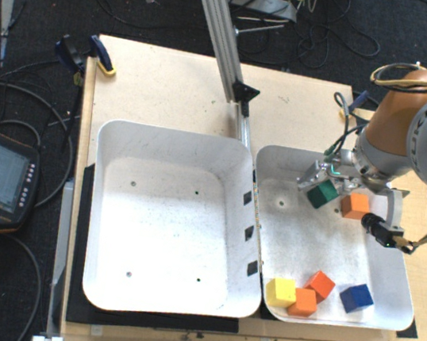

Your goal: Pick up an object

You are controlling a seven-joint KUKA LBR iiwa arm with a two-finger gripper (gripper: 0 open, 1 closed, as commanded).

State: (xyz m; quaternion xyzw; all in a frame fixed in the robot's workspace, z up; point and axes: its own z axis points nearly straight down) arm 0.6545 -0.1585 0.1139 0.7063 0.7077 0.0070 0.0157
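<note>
Two shallow white plastic bins sit side by side; the right bin (390, 270) holds six small cubes: one dark green cube (323, 194), three orange, one yellow cube (283, 291), one blue cube (356, 297); the metal two-finger gripper (322, 180) sits over the green cube, which seems pinched between its fingers, above the bin's far end.

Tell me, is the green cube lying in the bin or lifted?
Cannot tell. The green cube sits at the claw over the right bin.
</note>
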